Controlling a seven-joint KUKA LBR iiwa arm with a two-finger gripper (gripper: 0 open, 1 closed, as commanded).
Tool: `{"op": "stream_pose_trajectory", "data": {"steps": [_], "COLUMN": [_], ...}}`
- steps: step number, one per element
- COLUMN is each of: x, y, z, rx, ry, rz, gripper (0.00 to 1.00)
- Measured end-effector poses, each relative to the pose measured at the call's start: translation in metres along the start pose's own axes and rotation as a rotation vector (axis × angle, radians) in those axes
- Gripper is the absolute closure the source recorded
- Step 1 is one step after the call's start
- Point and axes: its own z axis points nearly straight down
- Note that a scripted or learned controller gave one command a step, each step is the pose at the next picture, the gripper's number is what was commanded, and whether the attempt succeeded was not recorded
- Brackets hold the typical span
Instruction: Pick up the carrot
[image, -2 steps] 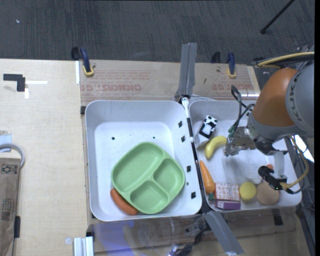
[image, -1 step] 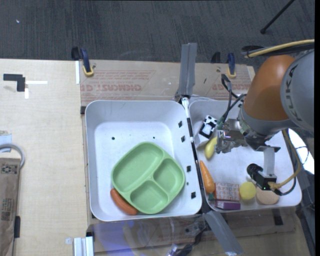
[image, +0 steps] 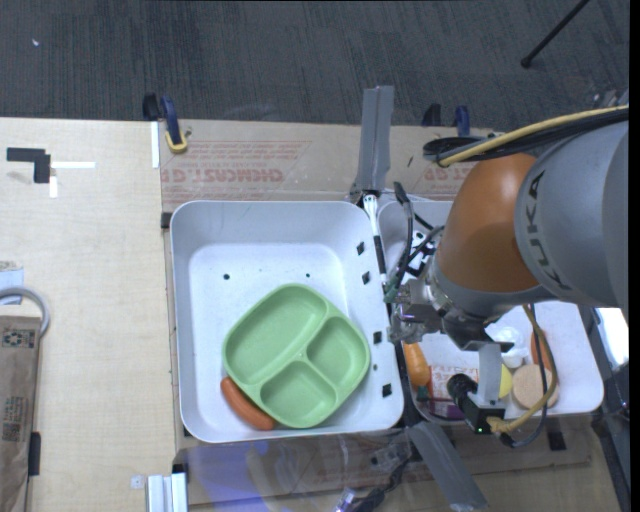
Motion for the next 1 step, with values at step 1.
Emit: {"op": "stream_pose_trajectory", "data": {"steps": [1], "x": [0.0686], "y": [-0.0061], "z": [-0.0157], "rx": [-0.001], "ry": [-0.001], "rz": [0.234], "gripper": [1.00]}}
